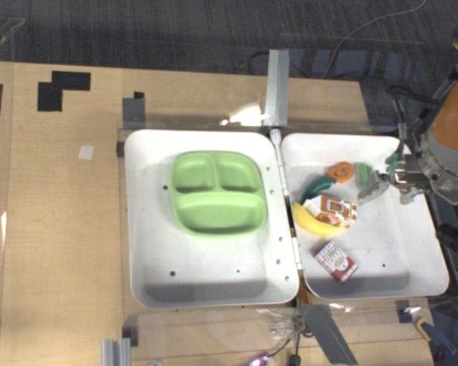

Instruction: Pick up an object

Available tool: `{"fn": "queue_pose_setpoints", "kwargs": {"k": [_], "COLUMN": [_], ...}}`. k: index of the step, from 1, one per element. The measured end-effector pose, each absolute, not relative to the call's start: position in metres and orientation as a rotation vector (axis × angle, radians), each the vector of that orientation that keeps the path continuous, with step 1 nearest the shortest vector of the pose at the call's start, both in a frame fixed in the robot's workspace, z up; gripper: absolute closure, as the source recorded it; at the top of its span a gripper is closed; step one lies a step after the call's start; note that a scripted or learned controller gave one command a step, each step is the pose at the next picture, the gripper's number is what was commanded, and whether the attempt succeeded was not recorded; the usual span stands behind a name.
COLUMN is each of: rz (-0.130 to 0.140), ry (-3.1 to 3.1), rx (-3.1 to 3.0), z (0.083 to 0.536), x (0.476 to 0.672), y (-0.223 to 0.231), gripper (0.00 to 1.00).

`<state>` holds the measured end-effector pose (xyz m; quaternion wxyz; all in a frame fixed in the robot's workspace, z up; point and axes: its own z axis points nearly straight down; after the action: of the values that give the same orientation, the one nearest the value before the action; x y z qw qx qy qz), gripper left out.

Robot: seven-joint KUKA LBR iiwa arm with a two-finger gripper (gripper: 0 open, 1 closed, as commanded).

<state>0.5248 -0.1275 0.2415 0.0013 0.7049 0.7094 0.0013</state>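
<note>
The right bin [412, 273] holds several small items: an orange round piece [340, 172], a dark green vegetable [318, 185], a yellow banana [311, 223], a white and brown packet [337, 210] lying on the banana, and a small red and white box [336, 261] nearer the front. A light green piece [364, 171] lies beside the orange one. My gripper [372, 188] hangs low over the bin's upper right part, just right of the light green piece and above the packet. Nothing is visibly held in it.
The left bin [160, 280] holds a green divided plate [217, 191] in its middle. A metal post [277, 90] rises behind the ridge between the bins. Bare white floor lies in the right bin's lower right, under the arm [450, 143].
</note>
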Motion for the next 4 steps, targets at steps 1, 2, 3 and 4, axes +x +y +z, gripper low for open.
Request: {"fn": "queue_pose_setpoints", "kwargs": {"k": [1, 2, 3, 4], "rz": [0.016, 0.042, 0.069, 0.063], "ry": [2.228, 2.26, 2.285, 2.372], "rx": [2.196, 2.114, 2.06, 1.959], "z": [0.133, 0.116, 0.113, 0.113], "x": [0.577, 0.569, 0.56, 0.563], "y": [-0.121, -0.102, -0.103, -0.104], "gripper": [0.0, 0.0, 0.0, 0.0]}}
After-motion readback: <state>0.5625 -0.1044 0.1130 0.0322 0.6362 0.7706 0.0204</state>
